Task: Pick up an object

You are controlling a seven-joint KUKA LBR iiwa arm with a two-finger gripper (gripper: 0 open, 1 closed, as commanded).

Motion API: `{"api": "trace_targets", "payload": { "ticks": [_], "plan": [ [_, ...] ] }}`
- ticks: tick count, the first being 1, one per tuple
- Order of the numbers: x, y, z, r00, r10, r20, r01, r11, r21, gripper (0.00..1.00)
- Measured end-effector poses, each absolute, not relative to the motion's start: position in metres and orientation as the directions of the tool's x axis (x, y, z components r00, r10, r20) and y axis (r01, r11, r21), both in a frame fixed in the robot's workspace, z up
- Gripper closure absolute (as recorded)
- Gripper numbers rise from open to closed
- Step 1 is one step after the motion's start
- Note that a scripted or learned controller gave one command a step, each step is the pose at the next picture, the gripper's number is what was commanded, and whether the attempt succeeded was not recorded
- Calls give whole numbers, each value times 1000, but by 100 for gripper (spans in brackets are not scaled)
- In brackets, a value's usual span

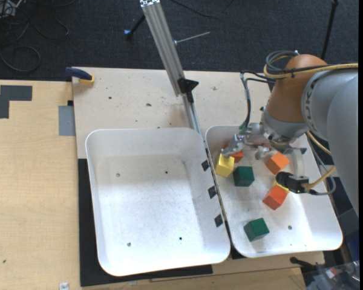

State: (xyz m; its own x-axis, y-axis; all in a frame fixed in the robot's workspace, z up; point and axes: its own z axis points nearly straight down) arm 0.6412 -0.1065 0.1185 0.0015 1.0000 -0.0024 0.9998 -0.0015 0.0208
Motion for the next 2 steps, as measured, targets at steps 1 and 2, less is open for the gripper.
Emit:
{"api": "trace_targets", "payload": {
  "ticks": [1, 2],
  "plan": [
    [642, -108, 129, 7, 1000, -2, 1000, -7, 22, 100],
    [650, -111, 190, -1, 1000, -1, 1000, 1, 5, 100]
  ]
}}
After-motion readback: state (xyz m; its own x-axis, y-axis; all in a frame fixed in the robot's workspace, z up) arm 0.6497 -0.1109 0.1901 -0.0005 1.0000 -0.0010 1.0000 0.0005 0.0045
